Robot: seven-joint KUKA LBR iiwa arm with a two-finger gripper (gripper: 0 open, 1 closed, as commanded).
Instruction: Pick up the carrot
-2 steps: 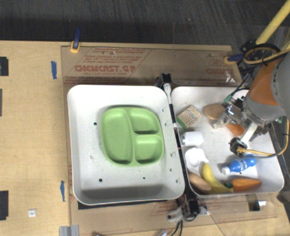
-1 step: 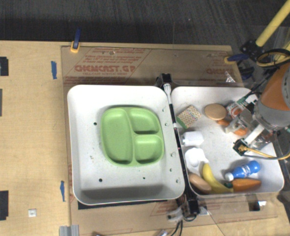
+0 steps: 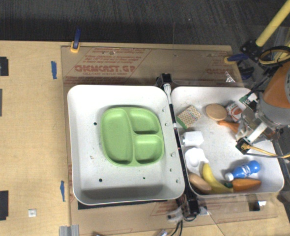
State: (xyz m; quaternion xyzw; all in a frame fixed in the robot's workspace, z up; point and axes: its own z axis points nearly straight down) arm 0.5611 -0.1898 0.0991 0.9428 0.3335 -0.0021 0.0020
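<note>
Carrot (image 3: 245, 184) in right bin's (image 3: 277, 181) near corner, tool (image 3: 246, 132) above, grip unclear.

Your jaws (image 3: 246, 132) sit low over the right bin (image 3: 277, 178), their state unreadable. Just beside them, toward the left bin (image 3: 81, 132): an orange piece (image 3: 227, 124) and a tan disc (image 3: 215, 112). Nearer the camera from them: blue bottle (image 3: 243, 171), carrot (image 3: 245, 184), banana (image 3: 211, 177). Well apart from them, a green divided plate (image 3: 131, 134) in the left bin, all on the table (image 3: 27, 132).
</note>
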